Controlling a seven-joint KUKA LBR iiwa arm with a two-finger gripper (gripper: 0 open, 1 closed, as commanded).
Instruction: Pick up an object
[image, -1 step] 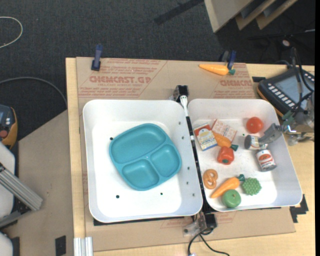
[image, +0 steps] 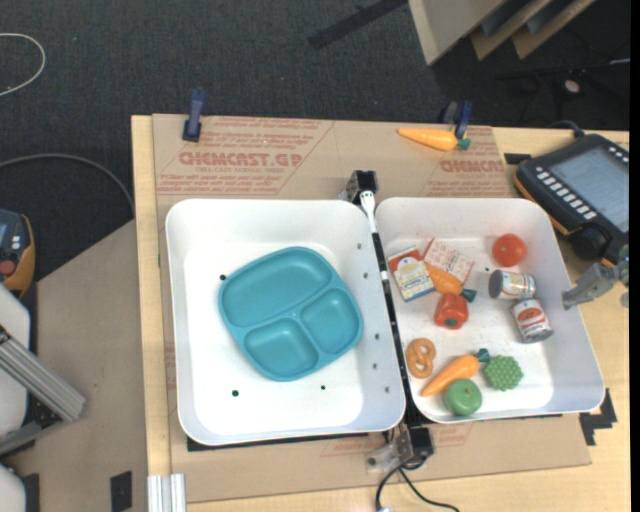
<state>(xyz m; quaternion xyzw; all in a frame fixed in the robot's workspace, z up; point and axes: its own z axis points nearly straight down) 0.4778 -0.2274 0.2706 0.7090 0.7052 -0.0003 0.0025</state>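
Eleven small toy foods are recorded in the right bin (image: 572, 372); a teal divided plate (image: 290, 312) lies in the left bin (image: 178, 300). Both bins rest on the counter (image: 250, 160). — Inspector

Which item is judged best suited, and how would it handle? — Reviewer

The tomato (image: 510, 249) is proposed. It sits near the bin's far right corner, apart from its neighbours, with bare floor on all sides. It is judged light, rigid and smooth, so slipping is to be expected. A hold across its widest part, from directly above, is advised.

Alternatives are noted. The broccoli (image: 503, 373) has a knobbly surface, likely to give better purchase, but it lies touching a carrot (image: 450, 373). The two cans (image: 513, 285) (image: 531, 321) lie on their sides and could roll if nudged. — Inspector

And the end effector? — Reviewer

A grey part at the bin's right rim is taken to be the end effector (image: 588, 287). Nothing is seen held by it. Whether it is spread or pressed together cannot be told. — Inspector
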